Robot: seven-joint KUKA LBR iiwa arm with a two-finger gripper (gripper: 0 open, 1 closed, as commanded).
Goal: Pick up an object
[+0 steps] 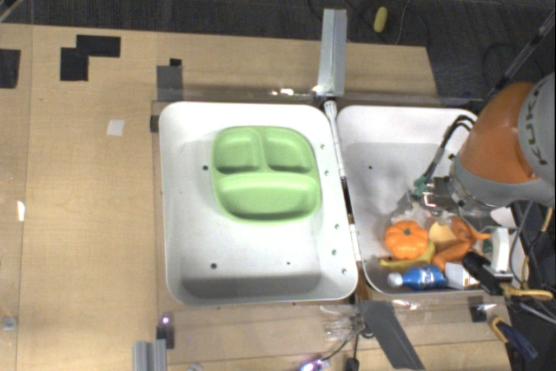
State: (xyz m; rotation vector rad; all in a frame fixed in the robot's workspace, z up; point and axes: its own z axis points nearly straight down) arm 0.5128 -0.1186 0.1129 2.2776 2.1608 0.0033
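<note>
the likeliest things to pick lie heaped in the near right corner of the right bin (382, 143): a small orange pumpkin (407, 240), a blue bottle (423, 278) lying on its side along the bin's near wall, a yellowish piece just under the pumpkin, and an orange toy (459, 241) with pale parts to the pumpkin's right. they touch or overlap one another, so the edges between them are hard to read. the gripper (431, 192) is low over this bin, just up and to the right of the pumpkin, near the heap; whether it is open or closed cannot be told here, and nothing can be seen held in it. above it the arm's orange band (502, 135) and grey wrist reach in from the right, with a black cable (445, 143) looping down to the tool. the left bin (187, 265), side by side with the right one, holds a green divided plate (265, 172) lying flat toward its far half. both bins sit on a wooden bench (78, 213).
</note>
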